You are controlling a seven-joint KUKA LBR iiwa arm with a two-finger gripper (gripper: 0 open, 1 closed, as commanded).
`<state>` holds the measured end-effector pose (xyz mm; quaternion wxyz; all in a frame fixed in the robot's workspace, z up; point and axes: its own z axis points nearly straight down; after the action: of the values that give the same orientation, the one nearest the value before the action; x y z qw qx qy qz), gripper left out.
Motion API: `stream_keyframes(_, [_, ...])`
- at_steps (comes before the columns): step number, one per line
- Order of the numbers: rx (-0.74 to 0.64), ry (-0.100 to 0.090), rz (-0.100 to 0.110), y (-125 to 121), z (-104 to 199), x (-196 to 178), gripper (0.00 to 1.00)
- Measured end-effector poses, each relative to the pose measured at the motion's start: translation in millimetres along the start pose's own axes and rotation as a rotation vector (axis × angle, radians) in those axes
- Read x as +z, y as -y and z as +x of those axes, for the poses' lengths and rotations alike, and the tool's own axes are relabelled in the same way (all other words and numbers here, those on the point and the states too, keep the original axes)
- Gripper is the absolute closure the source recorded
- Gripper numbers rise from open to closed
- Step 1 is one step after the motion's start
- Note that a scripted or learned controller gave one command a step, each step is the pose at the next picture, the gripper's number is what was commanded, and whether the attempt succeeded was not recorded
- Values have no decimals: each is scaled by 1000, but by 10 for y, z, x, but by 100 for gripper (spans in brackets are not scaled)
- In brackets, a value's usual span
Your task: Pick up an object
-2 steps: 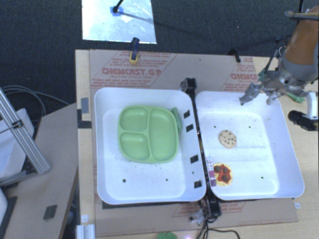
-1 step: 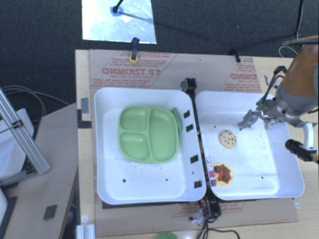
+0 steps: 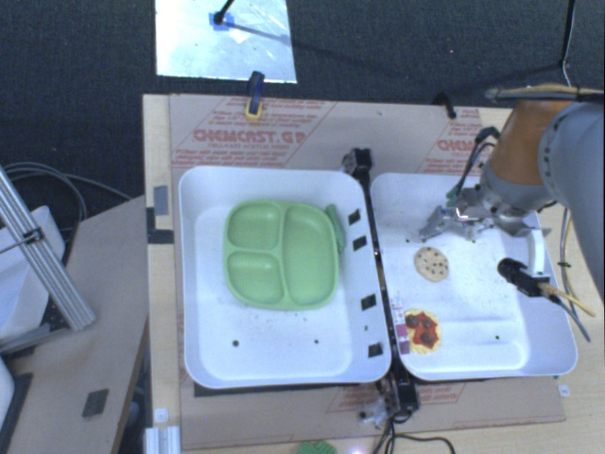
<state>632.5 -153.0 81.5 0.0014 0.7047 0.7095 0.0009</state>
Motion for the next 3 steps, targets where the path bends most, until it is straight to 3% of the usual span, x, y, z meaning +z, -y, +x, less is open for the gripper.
stream_keyframes(1, [1, -3, 7, 499, 454, -27, 0])
stream_keyframes(2, [3, 1, -2, 209, 238, -39, 0])
stream_keyframes(3, [6, 7, -18, 346, -155, -2569, 0])
